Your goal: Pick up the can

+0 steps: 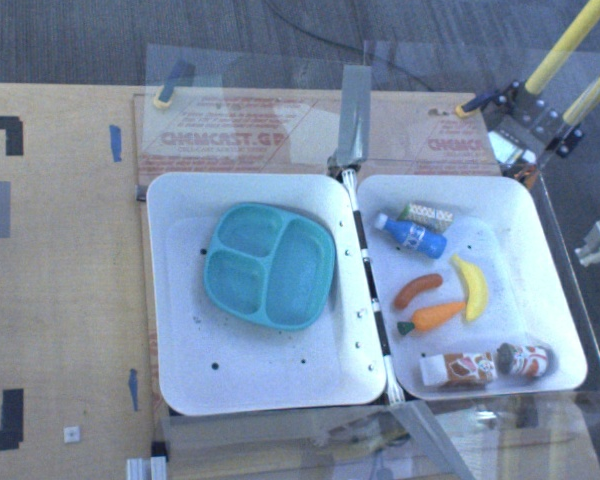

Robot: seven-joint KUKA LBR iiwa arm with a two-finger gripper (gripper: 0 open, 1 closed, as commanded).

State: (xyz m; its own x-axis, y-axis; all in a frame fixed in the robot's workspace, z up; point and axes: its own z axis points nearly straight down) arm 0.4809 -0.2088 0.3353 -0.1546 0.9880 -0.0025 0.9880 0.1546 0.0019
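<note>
brown-and-white can (525,360) lying sideways, right bin (565,258)

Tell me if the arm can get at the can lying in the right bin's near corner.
Probably yes: the can lies uncovered, open from above. The carton at its left end and the bin wall crowd it.

Floor (130,13): you've got grey carpet along top, dark cable (310,18) snaking across it.
Bench (60,268): light wood, w/ black corner marks (5,133) & blue tape bits (115,143) at your left.
Under bins: clear sheet (250,128) w/ red lettering.
Light: even, soft glare on sheet.
</note>
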